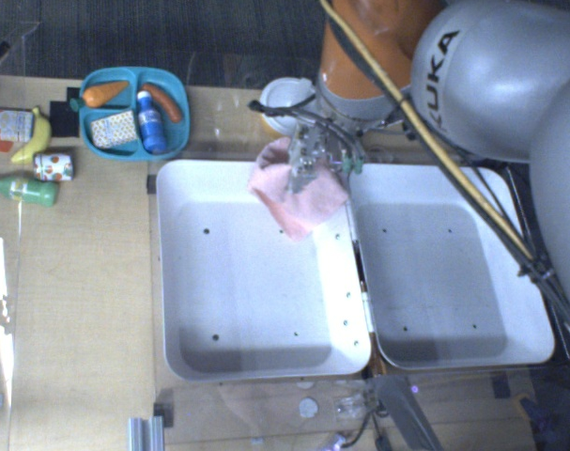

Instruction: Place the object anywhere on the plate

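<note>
- gripper (308, 169): at the far edge of the left bin (200, 346), fingers closed on the pink cloth (308, 209).
- pink cloth: hangs from the gripper, draped over the far right corner of the left bin, beside the right bin (510, 336).
- blue plate (177, 97): sectioned, on the bench far left of the bins, well apart from the cloth; holds toy food and a blue bottle (151, 122).
- white cup (283, 97): just behind the gripper.
- banana (36, 137), can (53, 166), green bottle (22, 190): far left of the bench.

Left on the desk (69, 299) lie a banana (36, 134), a small can (53, 166), a green bottle (22, 190) and a carton (7, 125).
</note>
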Motion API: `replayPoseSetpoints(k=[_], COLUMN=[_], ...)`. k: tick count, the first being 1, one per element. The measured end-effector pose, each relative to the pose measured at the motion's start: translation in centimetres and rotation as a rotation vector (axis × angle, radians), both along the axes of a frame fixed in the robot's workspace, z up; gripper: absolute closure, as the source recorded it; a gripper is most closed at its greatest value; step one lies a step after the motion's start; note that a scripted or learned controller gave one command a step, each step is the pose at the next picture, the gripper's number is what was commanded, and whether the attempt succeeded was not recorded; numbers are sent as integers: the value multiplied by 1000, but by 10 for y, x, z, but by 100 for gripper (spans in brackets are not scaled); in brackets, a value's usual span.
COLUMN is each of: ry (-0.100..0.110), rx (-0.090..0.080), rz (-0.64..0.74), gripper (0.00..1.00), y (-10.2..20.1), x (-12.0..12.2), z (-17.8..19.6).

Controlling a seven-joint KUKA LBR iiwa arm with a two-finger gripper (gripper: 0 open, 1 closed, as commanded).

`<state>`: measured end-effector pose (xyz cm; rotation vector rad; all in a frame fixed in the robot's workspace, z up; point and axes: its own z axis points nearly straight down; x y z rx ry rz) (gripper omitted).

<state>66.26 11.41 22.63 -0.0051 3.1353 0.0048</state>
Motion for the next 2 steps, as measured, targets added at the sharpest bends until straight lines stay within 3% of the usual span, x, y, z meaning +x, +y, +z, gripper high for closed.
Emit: replayPoseSetpoints(k=[1, 2], ry=[-2, -2], rx=[1, 1], rz=[1, 1], gripper=[100, 0], y=[53, 53], x=[-2, -2], z=[1, 1])
